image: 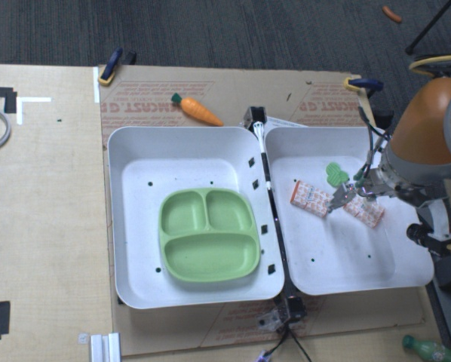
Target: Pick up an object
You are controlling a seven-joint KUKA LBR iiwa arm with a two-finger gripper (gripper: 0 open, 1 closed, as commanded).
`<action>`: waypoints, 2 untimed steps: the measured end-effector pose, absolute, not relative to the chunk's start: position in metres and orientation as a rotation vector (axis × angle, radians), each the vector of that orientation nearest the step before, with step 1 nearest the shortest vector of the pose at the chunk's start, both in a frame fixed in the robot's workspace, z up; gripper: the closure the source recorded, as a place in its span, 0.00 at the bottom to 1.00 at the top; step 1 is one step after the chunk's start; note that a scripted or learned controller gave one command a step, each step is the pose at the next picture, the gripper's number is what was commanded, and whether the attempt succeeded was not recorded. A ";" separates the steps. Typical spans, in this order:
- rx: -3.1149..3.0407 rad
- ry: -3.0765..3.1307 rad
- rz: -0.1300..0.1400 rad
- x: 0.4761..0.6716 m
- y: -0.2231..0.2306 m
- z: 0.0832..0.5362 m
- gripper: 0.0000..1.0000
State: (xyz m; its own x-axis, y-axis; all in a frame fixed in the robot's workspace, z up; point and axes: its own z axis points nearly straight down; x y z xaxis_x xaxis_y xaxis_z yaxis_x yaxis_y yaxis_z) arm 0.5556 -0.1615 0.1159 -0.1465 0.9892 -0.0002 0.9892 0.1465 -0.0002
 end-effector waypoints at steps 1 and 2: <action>-2.278 -2.165 -0.002 0.595 -0.118 0.102 0.00; -2.471 -1.954 -0.013 0.566 -0.101 0.097 0.00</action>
State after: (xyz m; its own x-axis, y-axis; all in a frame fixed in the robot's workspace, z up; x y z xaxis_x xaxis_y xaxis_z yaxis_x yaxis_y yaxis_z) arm 0.5659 -0.1012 0.0966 0.2305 0.9731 0.0009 0.9730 -0.2305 0.0122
